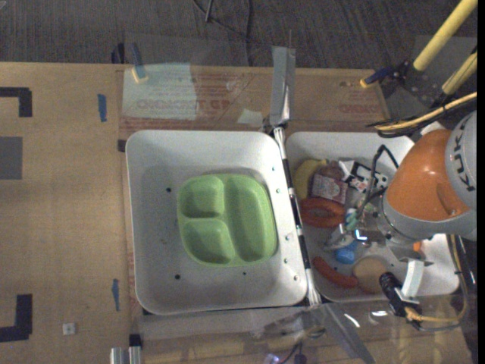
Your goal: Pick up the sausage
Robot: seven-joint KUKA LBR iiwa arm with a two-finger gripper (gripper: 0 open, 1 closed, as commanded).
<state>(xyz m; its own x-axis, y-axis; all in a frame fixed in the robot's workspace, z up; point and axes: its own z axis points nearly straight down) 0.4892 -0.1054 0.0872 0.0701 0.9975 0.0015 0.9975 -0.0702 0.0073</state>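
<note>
The arm's hand hangs low over the middle of the right shallow white bin; whether it is open or closed cannot be told. The long red sausage lies apart from it, near that bin's front left corner. The left white bin holds a light green three-compartment plastic tray at its centre.

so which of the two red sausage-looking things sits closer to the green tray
The upper red sausage, lying just right of the divider. The lower one sits near the right bin's front edge, farther from the green tray.
</note>
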